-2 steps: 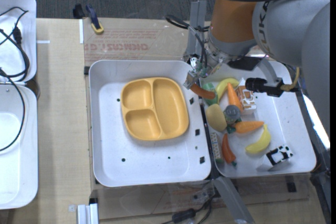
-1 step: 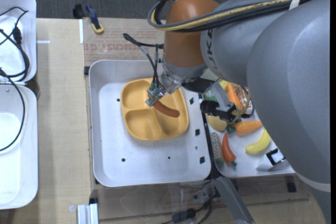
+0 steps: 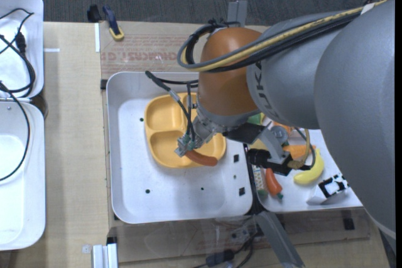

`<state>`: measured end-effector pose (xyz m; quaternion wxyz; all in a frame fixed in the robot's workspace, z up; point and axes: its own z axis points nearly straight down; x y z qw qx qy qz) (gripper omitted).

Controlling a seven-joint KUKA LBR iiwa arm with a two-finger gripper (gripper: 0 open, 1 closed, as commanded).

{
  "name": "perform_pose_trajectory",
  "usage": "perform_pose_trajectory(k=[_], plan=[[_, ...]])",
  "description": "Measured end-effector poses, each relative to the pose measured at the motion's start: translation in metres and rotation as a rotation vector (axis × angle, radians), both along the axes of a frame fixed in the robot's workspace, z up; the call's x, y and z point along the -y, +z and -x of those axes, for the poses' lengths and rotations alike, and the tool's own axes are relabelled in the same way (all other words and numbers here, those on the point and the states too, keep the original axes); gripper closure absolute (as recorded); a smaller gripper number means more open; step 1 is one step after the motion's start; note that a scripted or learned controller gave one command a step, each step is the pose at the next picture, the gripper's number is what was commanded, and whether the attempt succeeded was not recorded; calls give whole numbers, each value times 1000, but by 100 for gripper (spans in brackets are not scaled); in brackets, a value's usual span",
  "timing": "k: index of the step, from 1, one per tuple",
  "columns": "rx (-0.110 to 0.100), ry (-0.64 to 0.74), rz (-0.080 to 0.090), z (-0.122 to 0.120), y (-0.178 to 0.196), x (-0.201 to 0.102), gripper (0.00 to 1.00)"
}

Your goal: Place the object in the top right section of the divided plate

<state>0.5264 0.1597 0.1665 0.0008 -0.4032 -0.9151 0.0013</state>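
A: Why does the gripper [image 3: 187, 146] sit so low over the yellow plate [image 3: 164, 128]?

B: It hangs at one end of the sausage [image 3: 202, 159], which lies on the plate's near right edge inside the white bin [image 3: 125, 154]. That looks like a grasp or a release.

A: Are the jaws clamped on it?

B: One cannot tell; the orange wrist [image 3: 229, 75] crowds the tip. The sausage seems to rest on the plate.

A: And the banana [image 3: 311, 171]?

B: Well apart, in the other bin.
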Motion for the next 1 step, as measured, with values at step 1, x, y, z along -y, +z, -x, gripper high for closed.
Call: perform_pose_trajectory(k=[1], plan=[[4, 55, 0, -79, 38, 46, 100]])
